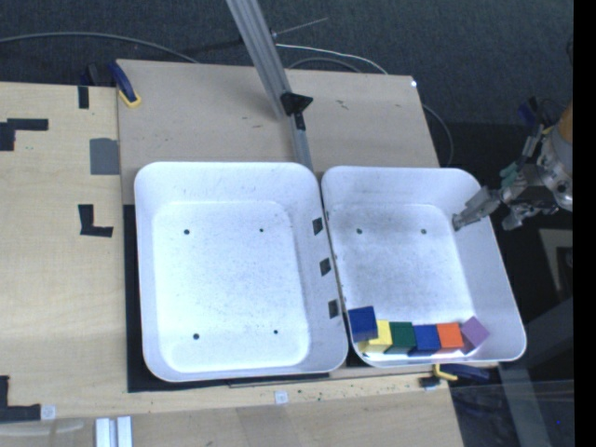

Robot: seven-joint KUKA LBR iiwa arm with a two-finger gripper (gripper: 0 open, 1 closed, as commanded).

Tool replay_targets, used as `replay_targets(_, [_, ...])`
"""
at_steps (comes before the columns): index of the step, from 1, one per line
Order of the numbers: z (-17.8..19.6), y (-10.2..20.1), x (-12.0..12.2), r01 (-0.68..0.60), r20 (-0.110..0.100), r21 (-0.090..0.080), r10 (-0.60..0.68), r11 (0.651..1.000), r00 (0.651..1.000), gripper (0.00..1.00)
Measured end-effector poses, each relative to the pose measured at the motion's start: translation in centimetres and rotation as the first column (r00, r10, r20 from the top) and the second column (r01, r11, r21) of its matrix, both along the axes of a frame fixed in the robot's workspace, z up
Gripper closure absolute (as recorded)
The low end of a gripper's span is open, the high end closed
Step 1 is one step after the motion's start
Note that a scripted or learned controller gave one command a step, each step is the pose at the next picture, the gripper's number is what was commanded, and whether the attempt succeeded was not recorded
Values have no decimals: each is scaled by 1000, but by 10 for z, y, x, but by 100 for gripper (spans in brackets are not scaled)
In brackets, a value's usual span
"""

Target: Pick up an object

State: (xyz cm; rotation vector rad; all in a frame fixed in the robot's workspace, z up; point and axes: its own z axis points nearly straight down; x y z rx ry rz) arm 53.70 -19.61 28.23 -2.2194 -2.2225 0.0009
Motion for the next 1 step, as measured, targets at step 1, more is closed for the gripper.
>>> replay_targets(1, [-95, 34, 69, -4, -6, 2, 4, 1000, 1000, 0])
